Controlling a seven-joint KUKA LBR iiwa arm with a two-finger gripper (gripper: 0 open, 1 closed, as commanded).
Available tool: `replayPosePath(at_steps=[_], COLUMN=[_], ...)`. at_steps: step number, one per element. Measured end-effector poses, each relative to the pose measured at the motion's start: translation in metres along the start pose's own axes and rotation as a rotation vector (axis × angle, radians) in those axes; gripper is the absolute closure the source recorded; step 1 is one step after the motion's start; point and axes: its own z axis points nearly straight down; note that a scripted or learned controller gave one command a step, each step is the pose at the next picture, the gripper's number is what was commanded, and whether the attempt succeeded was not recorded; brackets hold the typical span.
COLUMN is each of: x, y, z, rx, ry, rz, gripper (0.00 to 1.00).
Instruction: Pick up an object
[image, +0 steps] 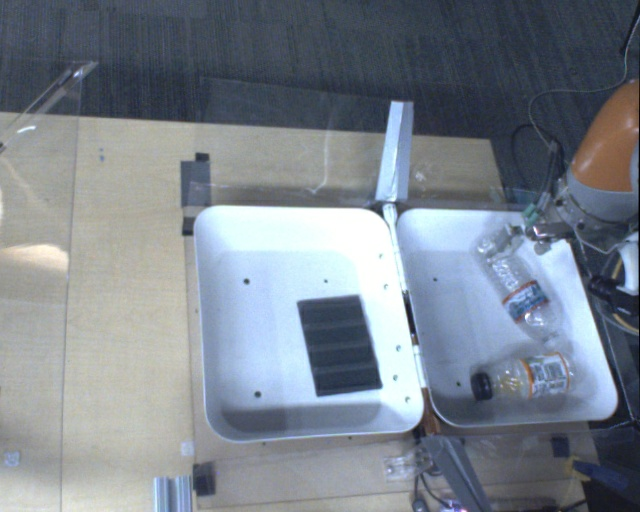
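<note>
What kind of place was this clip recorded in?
Probably a robotics lab bench set up for picking trials. Two white bins, left and right, sit on a wooden bench; plastic bottles lie in the right one, the robot arm reaches in, and cables trail nearby.

A flat black ridged block (340, 345) lies in the middle of the frame. At right, a clear crushed bottle (512, 284) lies on its side. Below it lies a black-capped bottle (524, 377).

The arm (608, 150) has an orange band above a grey wrist, with thin black cables.
</note>
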Motion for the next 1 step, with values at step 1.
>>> replayPosePath(at_steps=[1], x=[0.0012], y=[-0.0075], z=[0.0600], rx=[-0.001], ry=[-0.001], rz=[-0.033], gripper=[0.00])
